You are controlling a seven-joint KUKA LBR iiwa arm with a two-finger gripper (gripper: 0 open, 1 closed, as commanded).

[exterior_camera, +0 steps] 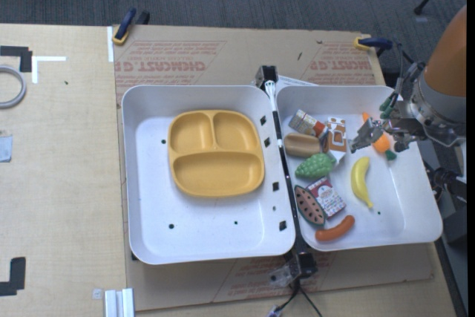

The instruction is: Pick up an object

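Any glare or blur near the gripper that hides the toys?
Camera view: light is even and soft, no harsh glare on the right bin; the gripper looks slightly smeared, while the banana and sausage read sharp.

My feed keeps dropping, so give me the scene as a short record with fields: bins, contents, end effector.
left bin: yellow divided plate
right bin: banana, sausage, green fruit, hot dog, watermelon slice, small cartons, orange item
end effector: over right bin's far right part, by the orange item
held: nothing visibly between fingers
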